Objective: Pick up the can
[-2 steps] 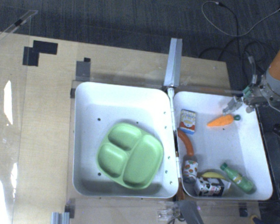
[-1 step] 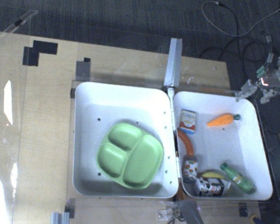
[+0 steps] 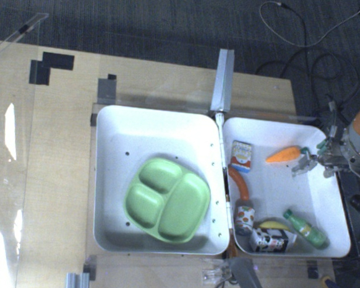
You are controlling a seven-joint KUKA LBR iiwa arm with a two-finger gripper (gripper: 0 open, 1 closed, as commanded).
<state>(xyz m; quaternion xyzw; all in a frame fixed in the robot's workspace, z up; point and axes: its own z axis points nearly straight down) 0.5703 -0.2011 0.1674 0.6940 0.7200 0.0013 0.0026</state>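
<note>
Brown-topped, your can [image 3: 244, 217] stands at the right bin's [image 3: 335, 202] near-left, beside the banana [image 3: 273, 226]. Your gripper [image 3: 315, 162] hovers by the carrot [image 3: 284, 155]; you cannot tell its jaw state.

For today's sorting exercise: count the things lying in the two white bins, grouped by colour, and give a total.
Green: 2, the divided plate and the bottle
Orange: 2, the carrot and the sausage-shaped toy
Yellow: 1, the banana
Mixed print: 3, the small carton, the can and the black-and-white box
Total: 8
</note>
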